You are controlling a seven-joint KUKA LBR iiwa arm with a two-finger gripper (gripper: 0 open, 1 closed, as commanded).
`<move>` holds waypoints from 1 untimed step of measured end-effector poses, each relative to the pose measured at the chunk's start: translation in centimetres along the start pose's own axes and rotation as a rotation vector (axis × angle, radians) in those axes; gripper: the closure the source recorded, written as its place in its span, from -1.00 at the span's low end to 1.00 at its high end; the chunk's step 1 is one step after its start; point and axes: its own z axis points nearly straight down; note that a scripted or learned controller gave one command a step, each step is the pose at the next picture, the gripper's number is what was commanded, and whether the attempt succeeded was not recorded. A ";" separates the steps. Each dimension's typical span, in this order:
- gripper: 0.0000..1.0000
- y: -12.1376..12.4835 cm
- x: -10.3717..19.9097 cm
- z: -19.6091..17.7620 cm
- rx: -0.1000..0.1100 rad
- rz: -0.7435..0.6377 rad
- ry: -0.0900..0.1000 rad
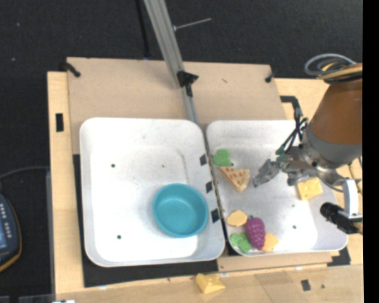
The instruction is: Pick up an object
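You see the gripper (263, 173) over the right bin (271, 137), fingers apart and holding nothing. The cheese wedge (235, 178) lies just left of it; a purple grape bunch (256, 231) lies below.

One cam, fixed above my bench (132, 93), looking down at a slant. It sits far enough back that both white bins fit: left bin (114, 144) and right bin (252, 134) side by side mid-frame, w/ dark floor showing along the top and left edges. My arm (338, 115) comes in from the frame's right. A slanted metal pole (167, 36) crosses the top, running down to between the bins.
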 end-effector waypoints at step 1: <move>-1.00 0.0 0.0 0.0 -0.001 0.002 0.000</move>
